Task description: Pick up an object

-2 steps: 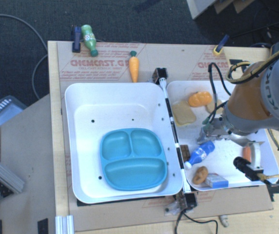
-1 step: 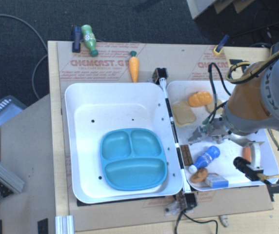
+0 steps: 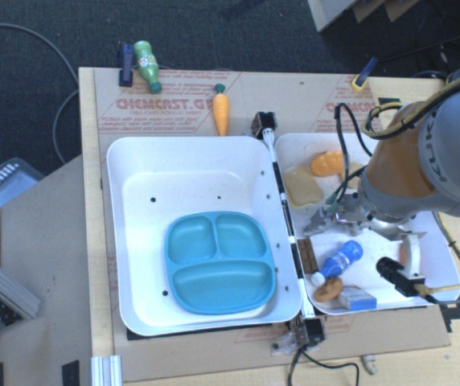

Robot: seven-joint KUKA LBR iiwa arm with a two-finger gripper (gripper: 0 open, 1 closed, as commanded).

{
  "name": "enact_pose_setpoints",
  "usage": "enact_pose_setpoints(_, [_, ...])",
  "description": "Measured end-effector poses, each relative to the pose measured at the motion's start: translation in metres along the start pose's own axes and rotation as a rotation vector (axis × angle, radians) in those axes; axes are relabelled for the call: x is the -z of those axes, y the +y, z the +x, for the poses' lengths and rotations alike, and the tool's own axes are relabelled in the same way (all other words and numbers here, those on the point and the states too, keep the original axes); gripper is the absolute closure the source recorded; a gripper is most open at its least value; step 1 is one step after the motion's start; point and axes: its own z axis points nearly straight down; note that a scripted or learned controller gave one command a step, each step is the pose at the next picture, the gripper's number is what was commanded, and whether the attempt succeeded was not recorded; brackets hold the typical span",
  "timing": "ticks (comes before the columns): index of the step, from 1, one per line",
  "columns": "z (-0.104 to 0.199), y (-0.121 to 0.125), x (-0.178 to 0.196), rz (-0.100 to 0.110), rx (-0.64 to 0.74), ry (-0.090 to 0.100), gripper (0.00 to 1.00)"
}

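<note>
1. The arm (image 3: pixel 423 163) reached in from the right side and hung over the right bin (image 3: pixel 447 276), prob. because all loose objects were collected there.
2. The gripper (image 3: pixel 336 214) was low, near the bin's left wall – if it was spread or pressed together, I cannot tell, the wrist hid it. Nothing was seen pinched in it.
3. Candidates for the pick: a blue bottle (image 3: pixel 338 260) lay tilted just below the gripper, its white cap toward the front-left corner; a brown piece (image 3: pixel 328 289) and a small blue block (image 3: pixel 359 300) sat at the front edge, close to each other.
4. An orange item (image 3: pixel 326 164) lay by the back edge, a pale flat thing (image 3: pixel 302 187) next to it by the left wall.
5. The left bin (image 3: pixel 133 183) carried a blue divided tray (image 3: pixel 219 260) toward its front edge – I judge it was only the drop place.
6. A carrot toy (image 3: pixel 221 112) and a green bottle (image 3: pixel 146 65) lay outside the bins, on the bench's back edge, so prob. not in play.
</note>
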Motion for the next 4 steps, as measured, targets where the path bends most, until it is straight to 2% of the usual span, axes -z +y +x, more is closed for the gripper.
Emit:
enact_pose_setpoints(1, [-0.005,-0.026,0.000,0.002,-0.001,0.000,0.00])
enact_pose_setpoints(2, [-0.004,-0.025,0.010,0.001,-0.002,0.000,1.00])
enact_pose_setpoints(3, [-0.056,-0.002,0.074,-0.001,-0.001,-0.001,1.00])
enact_pose_setpoints(4, [-0.056,-0.002,0.074,0.000,-0.001,-0.001,0.00])
